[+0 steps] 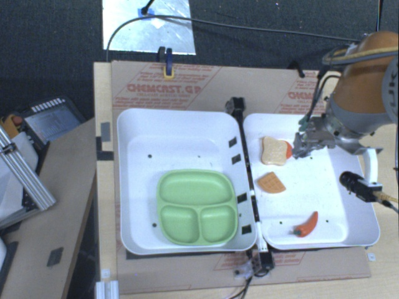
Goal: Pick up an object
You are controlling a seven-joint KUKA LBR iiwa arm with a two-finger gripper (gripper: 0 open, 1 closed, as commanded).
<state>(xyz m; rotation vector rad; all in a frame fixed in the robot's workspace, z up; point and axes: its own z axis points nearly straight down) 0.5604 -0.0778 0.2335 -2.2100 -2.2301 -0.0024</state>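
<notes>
In the right bin (pixel 355 229) lie a pale slice of toy bread (pixel 272 151), an orange waffle-like cracker (pixel 271 183) and a red-orange chili pepper (pixel 307 224). A small red piece (pixel 287 149) peeks out at the bread's right edge. My gripper (pixel 302 148) hangs low over the bin just right of the bread, close to that red piece. Its fingers are dark and merge with the wrist body.
The left bin (pixel 134 129) holds a green divided plate (pixel 196 206). A black clip strip (pixel 244 167) runs between the bins. A black cylinder part (pixel 358 187) juts over the right bin's right side. Cables cross the dark floor behind.
</notes>
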